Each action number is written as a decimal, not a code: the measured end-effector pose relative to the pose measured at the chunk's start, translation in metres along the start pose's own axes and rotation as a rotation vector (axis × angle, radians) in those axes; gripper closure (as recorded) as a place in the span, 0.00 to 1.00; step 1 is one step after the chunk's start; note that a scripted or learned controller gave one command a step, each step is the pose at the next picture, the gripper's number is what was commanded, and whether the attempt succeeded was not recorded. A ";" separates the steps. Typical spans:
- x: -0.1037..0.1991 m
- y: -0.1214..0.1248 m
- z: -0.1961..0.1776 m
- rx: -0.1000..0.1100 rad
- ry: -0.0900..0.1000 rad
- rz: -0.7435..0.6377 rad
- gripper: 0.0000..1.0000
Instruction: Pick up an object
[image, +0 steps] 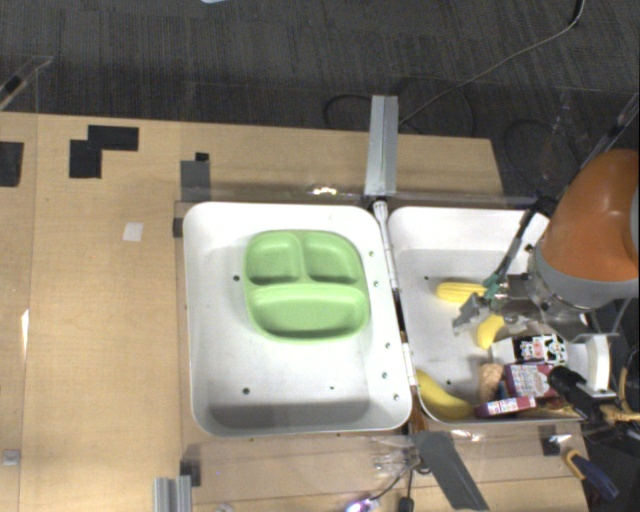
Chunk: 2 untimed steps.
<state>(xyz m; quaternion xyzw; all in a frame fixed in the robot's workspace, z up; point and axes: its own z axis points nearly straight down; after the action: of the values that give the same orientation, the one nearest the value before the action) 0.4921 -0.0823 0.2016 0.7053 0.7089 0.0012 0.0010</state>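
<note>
1. Down at the near rim of the right bin (420, 250), at about six o'clock, we saw a banana (441, 397) lying against the wall, with a brown lump (490, 377) and printed packets (520, 385) crowded just beside it; we judged any grab there could catch two things or slip on the wall.
2. Next, the gripper (478, 310) hung low over the bin's middle, between a corn cob (459, 292) at its ten o'clock and a small yellow piece (488, 332) at its five o'clock. We could not tell its grip state, and nothing showed held.
3. Risk, we judged: closing between them on bare floor.
4. Farthest, at nine o'clock, the left bin (210, 300) held a green divided plate (305, 285), well apart.
</note>
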 end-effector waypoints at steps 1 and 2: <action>-0.039 0.026 0.097 -0.020 -0.007 -0.240 0.00; -0.040 0.029 0.085 -0.028 -0.010 -0.239 1.00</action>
<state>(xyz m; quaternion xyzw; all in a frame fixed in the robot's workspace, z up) 0.5216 -0.1216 0.1170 0.6155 0.7880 0.0076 0.0147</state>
